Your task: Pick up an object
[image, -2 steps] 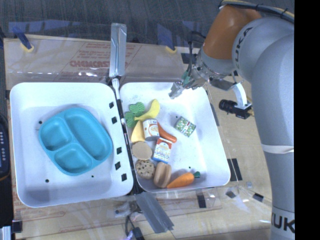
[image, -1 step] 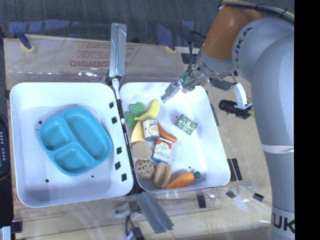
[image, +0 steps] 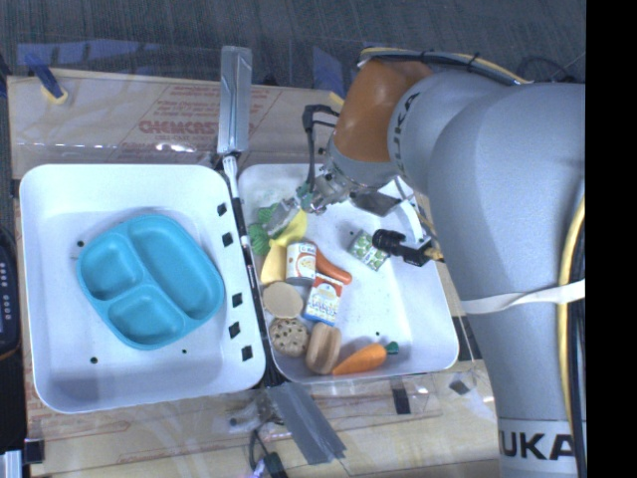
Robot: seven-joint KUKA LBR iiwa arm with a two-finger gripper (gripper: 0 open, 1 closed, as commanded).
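Note:
The right bin holds several toy foods. A yellow banana and a green leafy piece lie at its left wall. Nearby are a small can, a red-orange sausage, a small carton, a tan disc, a cookie, a bun, a carrot and a green packet. My gripper hangs low at the bin's back left, just above the banana and the green piece. Nothing visibly sits in it.
The left bin carries a blue divided plate. A grey divider bar runs between the bins at the back. The arm's bulk covers the right side of the right bin.

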